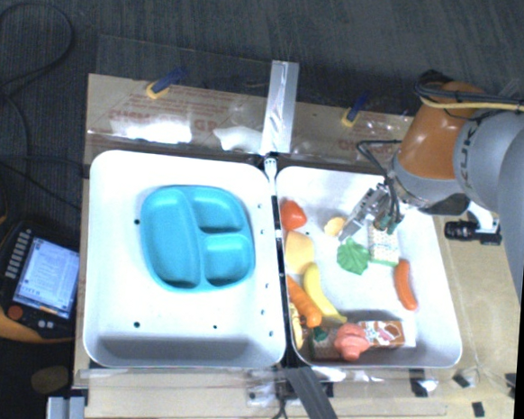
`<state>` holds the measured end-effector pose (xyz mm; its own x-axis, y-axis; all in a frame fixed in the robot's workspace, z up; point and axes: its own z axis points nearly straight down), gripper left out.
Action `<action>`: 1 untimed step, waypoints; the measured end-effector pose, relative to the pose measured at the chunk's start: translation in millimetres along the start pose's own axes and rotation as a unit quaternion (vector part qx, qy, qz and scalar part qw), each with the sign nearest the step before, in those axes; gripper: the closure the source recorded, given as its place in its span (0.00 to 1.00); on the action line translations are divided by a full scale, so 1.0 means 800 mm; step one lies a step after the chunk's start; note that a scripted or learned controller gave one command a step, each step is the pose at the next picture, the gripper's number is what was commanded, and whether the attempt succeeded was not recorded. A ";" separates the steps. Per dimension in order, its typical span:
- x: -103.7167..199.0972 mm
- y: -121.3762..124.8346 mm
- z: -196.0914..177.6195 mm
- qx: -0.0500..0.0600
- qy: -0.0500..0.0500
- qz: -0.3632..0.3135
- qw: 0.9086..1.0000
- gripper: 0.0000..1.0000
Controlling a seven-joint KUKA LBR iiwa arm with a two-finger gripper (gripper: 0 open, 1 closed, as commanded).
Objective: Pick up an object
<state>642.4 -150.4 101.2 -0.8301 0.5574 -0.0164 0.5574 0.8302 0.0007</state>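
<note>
Green leafy toy (353,257) lies centre-right of the frame in the right bin (432,340), likely light and floppy, best pinched at its thicker middle. Just above it the gripper (372,215) hovers, fingers spread, pinching nothing.

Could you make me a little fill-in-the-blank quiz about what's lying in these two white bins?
1. The blue divided tray lies in the ____ bin as the camera sees it.
2. The gripper hangs over the ____ bin.
3. The banana in the right bin is coloured ____.
4. The leafy toy just below the gripper is coloured ____.

Missing words: left; right; yellow; green
</note>
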 end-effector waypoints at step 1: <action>0.041 0.052 -0.101 0.001 0.007 0.051 0.999 1.00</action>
<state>637.2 -97.2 181.4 -0.7687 0.6396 -0.0030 0.6396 0.7687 0.0002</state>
